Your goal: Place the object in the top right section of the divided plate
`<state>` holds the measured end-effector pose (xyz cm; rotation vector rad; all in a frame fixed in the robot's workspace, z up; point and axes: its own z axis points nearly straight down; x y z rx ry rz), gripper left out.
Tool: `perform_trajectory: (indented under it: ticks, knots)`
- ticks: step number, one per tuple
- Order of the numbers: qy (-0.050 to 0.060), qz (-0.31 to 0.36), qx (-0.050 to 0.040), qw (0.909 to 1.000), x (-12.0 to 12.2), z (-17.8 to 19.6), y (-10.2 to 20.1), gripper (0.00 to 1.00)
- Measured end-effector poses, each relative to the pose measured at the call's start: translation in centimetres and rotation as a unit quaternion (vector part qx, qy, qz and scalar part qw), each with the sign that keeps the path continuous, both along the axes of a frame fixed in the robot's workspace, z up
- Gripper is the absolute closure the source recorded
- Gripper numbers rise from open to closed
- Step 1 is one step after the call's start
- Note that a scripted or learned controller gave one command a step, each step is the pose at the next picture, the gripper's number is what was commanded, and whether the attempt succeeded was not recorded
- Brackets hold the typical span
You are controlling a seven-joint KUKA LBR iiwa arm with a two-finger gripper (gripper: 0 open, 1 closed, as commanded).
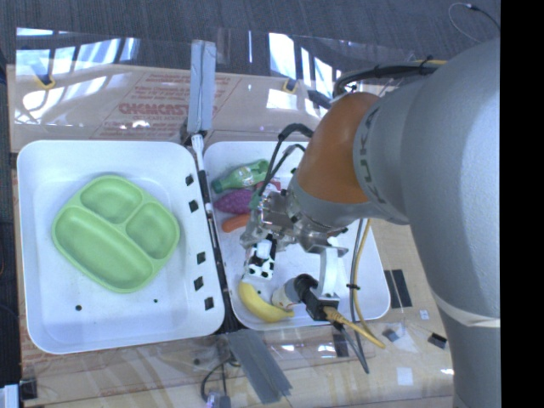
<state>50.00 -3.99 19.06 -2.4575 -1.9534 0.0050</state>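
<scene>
Your gripper hangs over the right bin, low among the toys, with the grey arm and its orange band coming in from the view's right. The wrist hides the tip, so you cannot tell whether it is wide, narrow or closed on anything.

A black-and-white toy sits right under the gripper, touching its lower end in the view. It stands roughly upright. You cannot tell whether it is gripped or merely resting in the bin.

Just below that toy, nearer the bin's front wall, lies a banana, curved along the floor and touching or almost touching the toy's base.

Above the gripper, toward the far wall, you have 3 more toys close together: a green toy farthest away, a purple toy under it, and an orange toy just up and to the view's left of the gripper.

The plate lies well apart from the gripper, to its left in the view, flat in the left bin. It is green with 3 sections: 1 long one on the side farthest from the gripper and 2 smaller ones on the nearer side. The black-and-white toy is in the right bin, not on the plate.
</scene>
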Motion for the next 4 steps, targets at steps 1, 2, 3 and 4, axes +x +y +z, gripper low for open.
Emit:
perform_trajectory:
  ticks: [1, 2, 3, 4]
  knots:
    - [0.000, 0.106, 0.0005, 0.9943, 1.2, 3.8, 10.9, 1.00]
    - [0.000, 0.106, 0.0005, 0.9944, 1.2, 3.8, 10.9, 0.00]
    - [0.002, 0.110, 0.0004, 0.9939, 1.2, 4.7, 11.0, 1.00]
    - [0.002, 0.061, 0.0001, 0.9981, -1.3, 4.0, 14.2, 1.00]
